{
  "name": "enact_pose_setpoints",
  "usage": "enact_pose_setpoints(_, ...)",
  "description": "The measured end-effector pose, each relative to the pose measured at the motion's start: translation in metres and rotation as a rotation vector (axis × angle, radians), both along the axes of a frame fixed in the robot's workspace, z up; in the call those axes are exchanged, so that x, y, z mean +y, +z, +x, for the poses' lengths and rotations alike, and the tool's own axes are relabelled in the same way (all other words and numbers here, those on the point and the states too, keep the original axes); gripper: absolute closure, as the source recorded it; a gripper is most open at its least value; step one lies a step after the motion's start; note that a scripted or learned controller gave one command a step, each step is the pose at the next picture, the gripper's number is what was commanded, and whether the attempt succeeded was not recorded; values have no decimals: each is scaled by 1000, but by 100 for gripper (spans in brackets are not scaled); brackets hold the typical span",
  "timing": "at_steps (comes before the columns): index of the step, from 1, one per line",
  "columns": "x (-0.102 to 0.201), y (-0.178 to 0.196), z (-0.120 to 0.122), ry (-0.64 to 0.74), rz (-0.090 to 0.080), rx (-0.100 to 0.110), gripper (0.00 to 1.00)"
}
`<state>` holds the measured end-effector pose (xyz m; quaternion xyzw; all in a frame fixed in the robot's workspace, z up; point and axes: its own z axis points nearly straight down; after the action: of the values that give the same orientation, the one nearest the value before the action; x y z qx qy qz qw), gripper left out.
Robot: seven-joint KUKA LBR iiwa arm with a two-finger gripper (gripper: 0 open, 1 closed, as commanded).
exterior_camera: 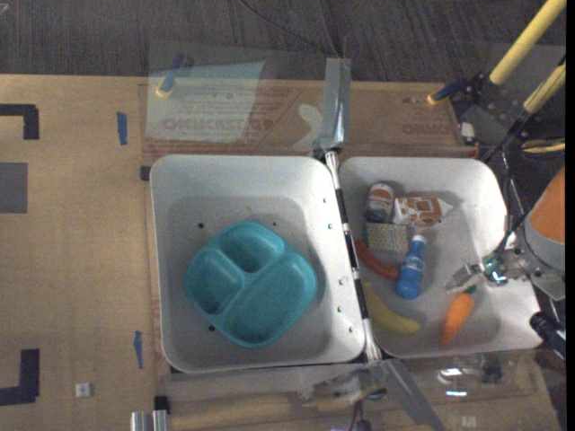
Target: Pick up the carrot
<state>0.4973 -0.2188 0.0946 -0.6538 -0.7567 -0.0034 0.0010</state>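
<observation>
Nearest lies the carrot [457, 317] — probably light, rigid, slippery; grip mid-body. End effector [467, 277] just above — open or closed, can't tell.

Orange carrot [457, 317] lies tilted in the right bin [503, 330].

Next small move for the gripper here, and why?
Probably shift a little toward the view's lower left and descend over the carrot. The gripper sits just above the carrot's leafy top in the right bin, not yet around it. The carrot lies tilted, apart from the banana and blue bottle, so there looks to be room to close on its body.
</observation>
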Motion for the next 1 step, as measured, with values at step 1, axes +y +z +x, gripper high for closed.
enact_pose_setpoints(1,-4,10,0,-7,-6,-3,100)
